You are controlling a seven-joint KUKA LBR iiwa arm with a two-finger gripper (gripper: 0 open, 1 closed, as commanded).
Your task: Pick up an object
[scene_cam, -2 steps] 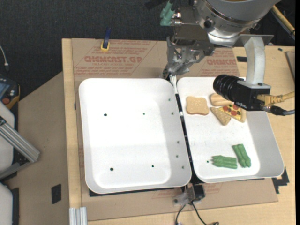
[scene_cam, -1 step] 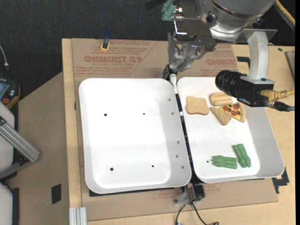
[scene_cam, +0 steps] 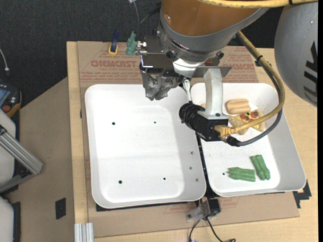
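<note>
My gripper [scene_cam: 158, 91] hangs below the orange wrist band over the far edge of the left bin [scene_cam: 101, 150], close to the wall between the two bins. Nothing shows beneath it. In the right bin [scene_cam: 287, 155] a tan loaf-shaped object [scene_cam: 237, 106] lies near the far side, with a small red and yellow object [scene_cam: 247, 117] just in front of it. Two green pod-like objects [scene_cam: 242, 174] [scene_cam: 261, 166] lie near the right bin's front edge. All of these are well to the right of the gripper.
A black cable bundle with a brass fitting [scene_cam: 202, 122] hangs from the arm over the divider between the bins. A white bracket [scene_cam: 214, 92] stands beside it. Blue and green clips [scene_cam: 123, 45] sit on the cardboard behind the left bin.
</note>
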